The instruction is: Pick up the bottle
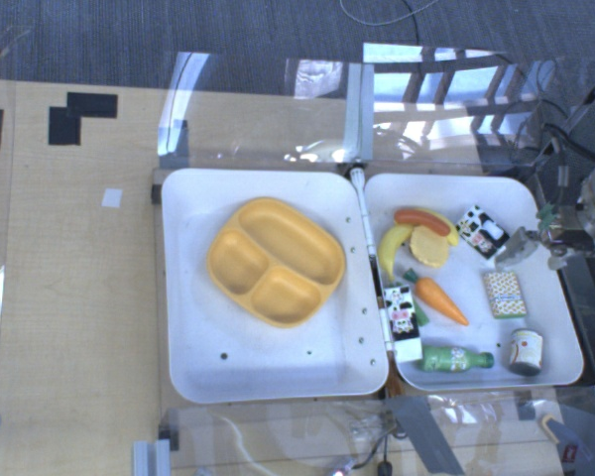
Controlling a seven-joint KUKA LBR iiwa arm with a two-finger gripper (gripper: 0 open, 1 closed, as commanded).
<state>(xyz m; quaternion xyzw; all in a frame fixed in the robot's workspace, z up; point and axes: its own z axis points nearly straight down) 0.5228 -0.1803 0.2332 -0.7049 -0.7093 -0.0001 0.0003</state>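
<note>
The green bottle (456, 359) lies on its side at the right bin's (553, 367) six o'clock edge, cap toward three o'clock, untouched. The pincer (529, 245) hovers at two o'clock, carrying nothing; spread or pressed together, I cannot tell. Approach remains: travel toward seven o'clock, then descend.

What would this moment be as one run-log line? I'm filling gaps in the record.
task: pick up bottle | bottle: lying in right bin, front edge, not held | claw: at bin's right side, apart from bottle
</note>
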